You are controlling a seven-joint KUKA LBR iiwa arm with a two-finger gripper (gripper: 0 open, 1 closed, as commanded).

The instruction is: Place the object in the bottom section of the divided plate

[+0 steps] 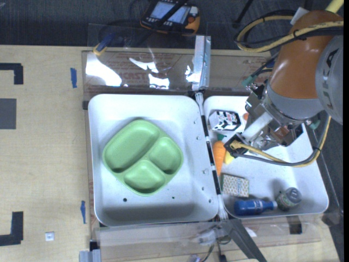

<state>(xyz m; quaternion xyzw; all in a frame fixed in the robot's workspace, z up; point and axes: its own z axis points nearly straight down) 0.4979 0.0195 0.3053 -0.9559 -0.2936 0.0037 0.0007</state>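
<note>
One fixed camera is looking down at a slant from above the bench (43, 146), framing both bins whole: right bin (305, 173) lying under the gripper (264, 138), left bin (95, 146) lying well apart from it, toward frame left.

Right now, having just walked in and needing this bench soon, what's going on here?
The arm reaches over the right bin, with its gripper hanging near the carrot; whether it holds anything is unclear. A black-and-white item, patterned square, blue bottle and small grey can lie in that bin too. Nothing sits on the green divided plate in the left bin yet.
</note>
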